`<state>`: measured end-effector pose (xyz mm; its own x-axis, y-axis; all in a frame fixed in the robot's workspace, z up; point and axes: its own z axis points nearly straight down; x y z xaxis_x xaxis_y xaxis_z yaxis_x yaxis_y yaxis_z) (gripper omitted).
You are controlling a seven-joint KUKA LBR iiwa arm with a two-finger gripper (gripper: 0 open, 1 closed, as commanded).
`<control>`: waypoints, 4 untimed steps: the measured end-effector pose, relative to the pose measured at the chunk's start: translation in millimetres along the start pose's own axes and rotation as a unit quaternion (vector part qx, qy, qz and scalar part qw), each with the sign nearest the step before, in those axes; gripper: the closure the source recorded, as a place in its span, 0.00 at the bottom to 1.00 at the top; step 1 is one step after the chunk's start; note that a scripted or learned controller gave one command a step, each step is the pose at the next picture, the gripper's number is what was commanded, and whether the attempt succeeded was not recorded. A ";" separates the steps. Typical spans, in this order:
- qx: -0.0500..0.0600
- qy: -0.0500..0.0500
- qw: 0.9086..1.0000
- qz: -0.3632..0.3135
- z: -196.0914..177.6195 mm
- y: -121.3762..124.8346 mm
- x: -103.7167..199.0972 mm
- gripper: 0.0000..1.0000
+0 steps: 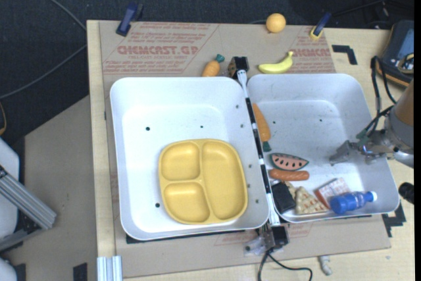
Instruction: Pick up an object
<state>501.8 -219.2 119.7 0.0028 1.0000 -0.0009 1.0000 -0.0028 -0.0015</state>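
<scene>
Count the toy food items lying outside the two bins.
3: an orange ball at the board's far edge, a banana just behind the right bin, and a small carrot behind the left bin.

A robotics lab: clamped bench [164,49], twin white bins [131,141], trailing cables.

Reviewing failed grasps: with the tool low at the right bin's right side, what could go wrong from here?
1. The items crowd the front of the right bin: the blue bottle overlaps a red packet beside a sandwich wedge, so the tool may grab two or nudge one away.
2. The carrot and black block hug the left wall, which likely blocks a finger.
</scene>
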 end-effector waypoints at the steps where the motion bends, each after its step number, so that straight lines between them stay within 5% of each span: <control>1: -0.001 0.000 1.000 -0.001 -9.5 0.9 1.4 1.00; 2: -0.002 0.000 1.000 -0.002 -85.5 -22.2 25.4 1.00; 3: -0.002 0.000 1.000 -0.002 -138.2 46.0 74.6 1.00; 4: 0.000 0.001 1.000 -0.001 -128.2 -23.3 99.6 1.00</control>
